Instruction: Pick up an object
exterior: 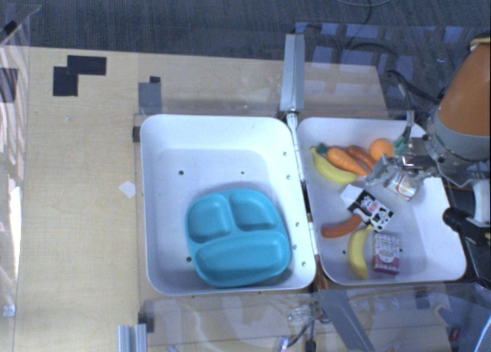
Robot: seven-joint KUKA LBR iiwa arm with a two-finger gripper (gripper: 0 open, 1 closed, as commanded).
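Blue tray (238, 238) filling left bin (161, 151), tool (399, 174) in crowded right bin (453, 262), grip perhaps closed, cannot tell

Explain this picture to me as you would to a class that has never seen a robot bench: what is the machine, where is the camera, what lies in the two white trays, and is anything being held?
The picture comes from one fixed camera above a wooden bench, looking down at a slant. The machine is a robot arm, grey with an orange band, reaching in from the right. At its end is a two-finger gripper, which hangs over the right bin.

The left bin holds a blue divided plate.

The right bin holds toy food and small packs: a yellow banana, a carrot, an orange, a reddish sausage, a second banana, a black-and-white card and a small purple box.

The gripper is low among these things, but whether it grips anything cannot be told from here.
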